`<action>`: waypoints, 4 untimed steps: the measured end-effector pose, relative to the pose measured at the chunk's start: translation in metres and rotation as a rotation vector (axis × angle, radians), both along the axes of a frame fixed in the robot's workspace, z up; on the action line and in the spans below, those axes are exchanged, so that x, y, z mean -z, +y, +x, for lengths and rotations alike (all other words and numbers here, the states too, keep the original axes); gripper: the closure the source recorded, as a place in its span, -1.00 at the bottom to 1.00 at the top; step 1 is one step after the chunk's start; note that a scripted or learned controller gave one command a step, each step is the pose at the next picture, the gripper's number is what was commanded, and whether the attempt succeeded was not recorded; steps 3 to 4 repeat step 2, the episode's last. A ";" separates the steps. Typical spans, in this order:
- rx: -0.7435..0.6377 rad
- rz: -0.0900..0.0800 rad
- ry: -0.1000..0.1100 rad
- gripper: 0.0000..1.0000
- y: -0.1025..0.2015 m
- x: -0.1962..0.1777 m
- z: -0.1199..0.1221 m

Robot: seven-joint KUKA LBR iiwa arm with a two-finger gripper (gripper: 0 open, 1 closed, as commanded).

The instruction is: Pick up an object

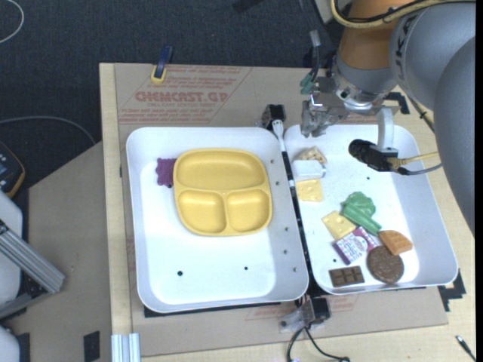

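We see the pincer [313,124] hovering over the right bin's [423,202] far left corner, above a small tan food piece [310,156]; its state we cannot tell. Yellow tray [223,191] sits in the left bin [151,262].

A yellow divided tray [223,189] and purple scrap [164,170] were seen in a white bin [151,270].
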State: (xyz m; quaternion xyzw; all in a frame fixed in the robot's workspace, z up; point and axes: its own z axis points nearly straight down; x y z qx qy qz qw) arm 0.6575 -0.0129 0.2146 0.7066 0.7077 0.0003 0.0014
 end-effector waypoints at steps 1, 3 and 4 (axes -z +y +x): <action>0.002 0.001 -0.001 1.00 0.001 -0.018 -0.010; 0.003 0.001 0.004 1.00 -0.006 -0.010 -0.010; 0.003 0.001 0.004 1.00 -0.006 -0.010 -0.010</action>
